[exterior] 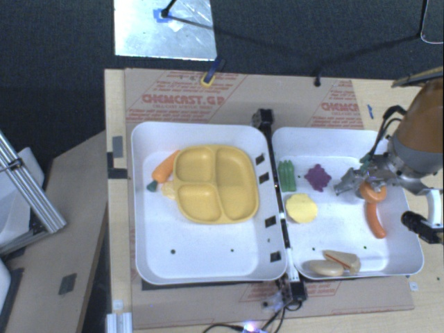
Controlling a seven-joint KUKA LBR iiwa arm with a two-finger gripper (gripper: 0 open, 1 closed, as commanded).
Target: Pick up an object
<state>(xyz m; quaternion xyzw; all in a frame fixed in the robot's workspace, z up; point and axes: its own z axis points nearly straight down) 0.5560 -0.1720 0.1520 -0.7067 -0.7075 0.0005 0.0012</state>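
Note:
My gripper (357, 183) hangs low over the right part of the right bin (409, 259). An orange sausage-shaped piece (375, 217) lies just below and to the right of it, its upper end touching or tucked under the gripper body. Left of the gripper, and apart from it, sits a purple toy (318, 177). Further left are a green ridged piece (286, 175) and a round yellow piece (302, 208). A beige bread-like item (333, 263) rests at the bin's front edge.
In the left bin (149, 255) lies a yellow divided plate (211, 184) with a carrot (164, 167) at its left side. A black divider clip strip (272, 186) runs between the bins. The arm's orange band (424, 127) rises at the right.

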